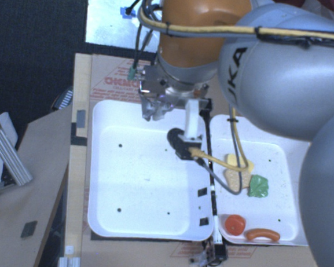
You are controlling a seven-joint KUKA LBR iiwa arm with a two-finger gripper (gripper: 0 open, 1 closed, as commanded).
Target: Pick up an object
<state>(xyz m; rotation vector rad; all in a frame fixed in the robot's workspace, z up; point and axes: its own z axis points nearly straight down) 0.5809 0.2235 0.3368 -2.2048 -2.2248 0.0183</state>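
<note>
Lying in the near right corner of the right bin (278,160), an orange sausage (263,234) has its long axis running about left to right across the camera view. It is slightly bowed, with both ends dipping toward the near rim. Just to its left sits a red ball (234,224), close but seemingly apart. Farther up the same bin a yellow block (233,172) lies with its long axis running roughly from far to near, and a green scrap (259,186) lies just beside it on the right; whether the two touch cannot be told. All four are well apart from the end effector (153,108), which hangs pointing down over the far edge of the left bin (97,170). Whether the end effector is spread or pressed together cannot be told. The arm (287,82) comes in from the right, its thick grey body crossing above the right bin, with the orange band (194,22) directly above the wrist. Both bins rest side by side on a printed cardboard sheet (110,84) on the worktop (40,154).
</note>
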